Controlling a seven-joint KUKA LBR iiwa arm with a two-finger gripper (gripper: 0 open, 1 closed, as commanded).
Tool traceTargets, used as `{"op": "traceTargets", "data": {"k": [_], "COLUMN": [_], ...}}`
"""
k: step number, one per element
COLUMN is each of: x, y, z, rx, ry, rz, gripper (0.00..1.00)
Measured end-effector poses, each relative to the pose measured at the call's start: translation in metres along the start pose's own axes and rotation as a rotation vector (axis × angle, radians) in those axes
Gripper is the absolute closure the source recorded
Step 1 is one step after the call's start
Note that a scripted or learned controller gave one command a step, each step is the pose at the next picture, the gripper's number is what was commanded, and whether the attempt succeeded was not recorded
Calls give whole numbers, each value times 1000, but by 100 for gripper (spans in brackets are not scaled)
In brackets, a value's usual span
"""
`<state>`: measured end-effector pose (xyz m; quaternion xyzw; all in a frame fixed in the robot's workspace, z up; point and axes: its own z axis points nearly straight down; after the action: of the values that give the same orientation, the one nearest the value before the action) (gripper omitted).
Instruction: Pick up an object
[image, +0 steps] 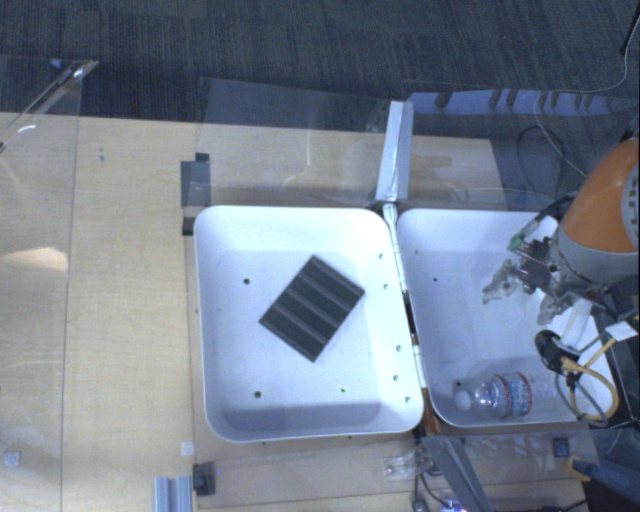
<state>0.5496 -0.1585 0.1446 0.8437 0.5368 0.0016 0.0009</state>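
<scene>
Lying on its side near the front edge of the right bin, a clear plastic bottle rests well below the gripper. Gripper fingers appear spread and grasp nothing. Left bin contains a dark ridged panel.

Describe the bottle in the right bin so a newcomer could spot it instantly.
Start at the right-hand shallow white bin, where the grey arm with the orange band reaches in. Along that bin's near wall lies a small clear plastic bottle on its side, white cap pointing left. Its see-through, labelled body sets it apart from the dark ribbed rectangular slab in the left bin.
</scene>
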Motion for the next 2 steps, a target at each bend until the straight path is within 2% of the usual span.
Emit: {"op": "traceTargets", "data": {"k": [1,2], "x": [4,-8], "y": [-36,5], "z": [55,-37], "rx": [-9,-1], "ry": [3,0], "rz": [50,156], "gripper": [0,0]}}
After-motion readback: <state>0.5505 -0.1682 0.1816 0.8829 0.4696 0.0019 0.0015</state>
